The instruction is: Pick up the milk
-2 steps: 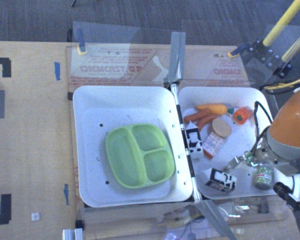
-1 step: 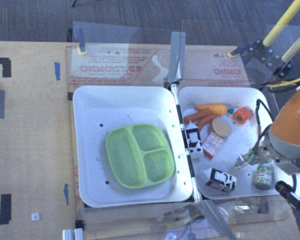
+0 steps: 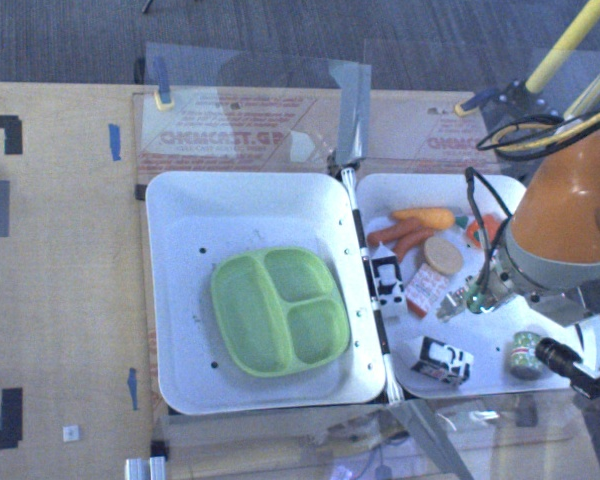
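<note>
Left bin (image 3: 170, 268): you are looking at a green divided plate (image 3: 280, 310) lying flat. Right bin (image 3: 500, 380): a cow-patterned milk carton (image 3: 385, 279) is leaning at the left wall; carrots (image 3: 412, 225) are lying behind it; a red-and-white packet (image 3: 426, 288) is crowding its right side. A second black-and-white carton (image 3: 442, 360) is sitting nearer the front. Gripper (image 3: 470, 301) is hovering right of the packet; whether its fingers are apart, you cannot tell.

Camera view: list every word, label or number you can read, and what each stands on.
Red print on the clear panel behind the left bin: large letters, mirrored or blurred, not readable.
Red print on the panel behind the right bin: blurred, not readable.
Black-and-white carton: pattern, no readable text.
Second carton: print too small.
Pink packet: print too small.
</note>
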{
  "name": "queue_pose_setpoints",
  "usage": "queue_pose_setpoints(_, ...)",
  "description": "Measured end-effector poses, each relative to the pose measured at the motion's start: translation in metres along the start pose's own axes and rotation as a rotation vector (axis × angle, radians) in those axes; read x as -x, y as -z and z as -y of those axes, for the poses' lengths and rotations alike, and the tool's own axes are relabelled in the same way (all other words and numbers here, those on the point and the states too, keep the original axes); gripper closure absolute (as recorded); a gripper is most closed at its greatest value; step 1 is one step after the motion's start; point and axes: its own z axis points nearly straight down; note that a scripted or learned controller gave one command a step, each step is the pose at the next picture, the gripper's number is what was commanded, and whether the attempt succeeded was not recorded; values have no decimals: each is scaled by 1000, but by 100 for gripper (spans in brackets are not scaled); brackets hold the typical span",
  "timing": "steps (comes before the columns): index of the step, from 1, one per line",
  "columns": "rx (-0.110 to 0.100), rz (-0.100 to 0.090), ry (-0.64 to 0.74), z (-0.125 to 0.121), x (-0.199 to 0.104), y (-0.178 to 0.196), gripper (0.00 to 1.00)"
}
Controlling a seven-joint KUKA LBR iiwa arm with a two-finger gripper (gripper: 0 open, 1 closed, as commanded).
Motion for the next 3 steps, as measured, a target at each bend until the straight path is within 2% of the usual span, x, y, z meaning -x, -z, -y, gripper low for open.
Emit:
queue_pose_setpoints(1,2,1,416,11,25,-67,100)
queue_pose_setpoints(2,3,3,925,32,72,-51,100)
queue_pose_setpoints(3,3,3,1034,24,56,-69,100)
